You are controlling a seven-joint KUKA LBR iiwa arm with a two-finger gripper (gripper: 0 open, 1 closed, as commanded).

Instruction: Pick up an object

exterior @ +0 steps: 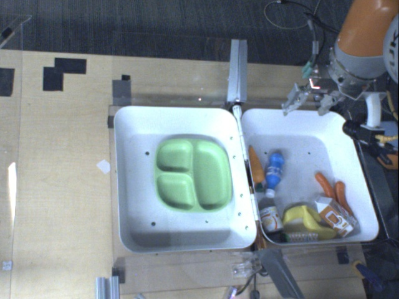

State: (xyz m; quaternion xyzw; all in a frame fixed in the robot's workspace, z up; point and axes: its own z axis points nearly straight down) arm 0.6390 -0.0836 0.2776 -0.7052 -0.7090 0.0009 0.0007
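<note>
Nearest you, a yellow sponge (303,217) and small carton (335,217) crowd the right bin's (299,132) front edge, beside a blue bottle (274,170). Your fingers (294,99) hang spread and empty above its back rim; the left bin (134,167) holds a green tray (193,174).

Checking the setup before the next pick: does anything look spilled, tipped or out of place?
Nothing spilled. The blue bottle lies on its side in the right bin, whose items crowd the near edge. The green tray sits flat in the left bin.
</note>
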